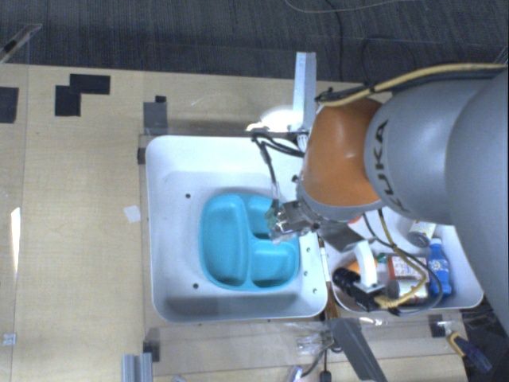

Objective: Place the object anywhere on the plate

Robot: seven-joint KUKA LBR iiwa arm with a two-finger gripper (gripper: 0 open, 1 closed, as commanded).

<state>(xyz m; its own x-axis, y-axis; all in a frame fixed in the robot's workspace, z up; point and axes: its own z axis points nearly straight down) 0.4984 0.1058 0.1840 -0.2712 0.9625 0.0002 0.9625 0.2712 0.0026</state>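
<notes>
A blue divided plate (231, 241) lies in the left white bin (171, 213). My gripper (281, 223) hangs over the plate's right side, above the small upper compartment, and the orange-banded wrist hides most of it. I cannot make out any object in it. In the right bin (469, 293) lie a blue object (437, 269), a white and orange object (367, 261) and a small red and white item (402, 267), partly hidden by the arm.
The arm's grey body covers most of the right bin. A metal post (305, 86) stands behind the bins. Black markers (79, 92) lie on the wooden bench at far left, and cables trail over the dark floor at the top.
</notes>
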